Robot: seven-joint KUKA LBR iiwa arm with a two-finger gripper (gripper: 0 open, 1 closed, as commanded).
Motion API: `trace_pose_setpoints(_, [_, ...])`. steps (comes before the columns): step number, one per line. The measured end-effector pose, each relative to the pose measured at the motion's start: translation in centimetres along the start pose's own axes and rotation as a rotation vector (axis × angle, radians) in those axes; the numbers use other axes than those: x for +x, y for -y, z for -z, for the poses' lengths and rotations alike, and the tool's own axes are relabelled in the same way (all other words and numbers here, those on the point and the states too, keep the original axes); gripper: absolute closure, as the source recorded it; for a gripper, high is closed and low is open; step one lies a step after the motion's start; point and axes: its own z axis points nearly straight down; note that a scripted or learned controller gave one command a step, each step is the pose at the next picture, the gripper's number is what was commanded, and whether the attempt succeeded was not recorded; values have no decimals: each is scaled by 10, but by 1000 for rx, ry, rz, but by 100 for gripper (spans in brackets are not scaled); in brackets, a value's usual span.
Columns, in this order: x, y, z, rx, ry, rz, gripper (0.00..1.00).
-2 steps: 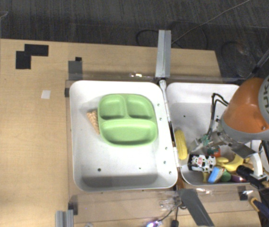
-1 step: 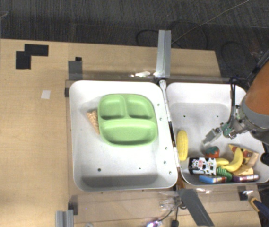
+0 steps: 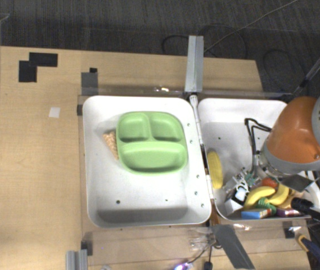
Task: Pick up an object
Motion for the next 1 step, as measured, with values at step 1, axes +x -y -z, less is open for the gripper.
trace_pose_setpoints(1, [-10, -30, -6, -7, 3, -292, 0])
